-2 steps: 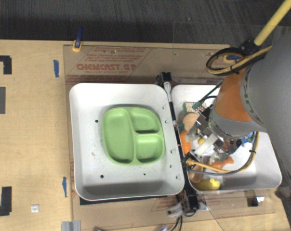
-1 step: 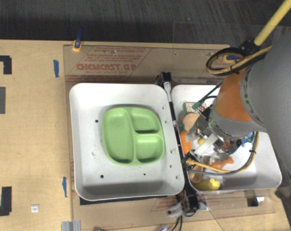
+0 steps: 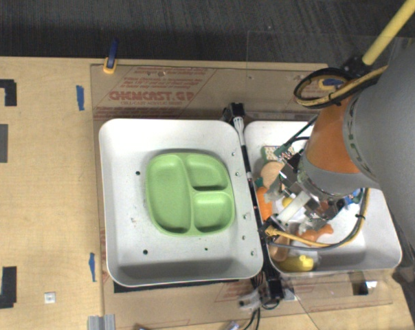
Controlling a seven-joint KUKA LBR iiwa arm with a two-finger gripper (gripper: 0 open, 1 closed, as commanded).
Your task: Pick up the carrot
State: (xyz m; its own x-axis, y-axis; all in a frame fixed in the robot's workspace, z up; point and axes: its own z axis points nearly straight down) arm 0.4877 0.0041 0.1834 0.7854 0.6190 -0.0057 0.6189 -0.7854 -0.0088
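The arm reaches down into the right bin (image 3: 383, 249), its orange band and grey wrist covering much of the bin. My gripper (image 3: 288, 217) is low over the bin's left half, amid cables and clutter. An orange carrot (image 3: 262, 202) lies against the bin's left wall, just left of the gripper and partly hidden by it. Nothing can be seen held in the gripper.
The left bin (image 3: 125, 150) holds a green divided plate (image 3: 190, 192). In the right bin, a tan rounded item (image 3: 269, 174) lies above the carrot, a yellow item (image 3: 301, 262) sits near the front wall, and another orange piece (image 3: 324, 234) shows under the wrist.
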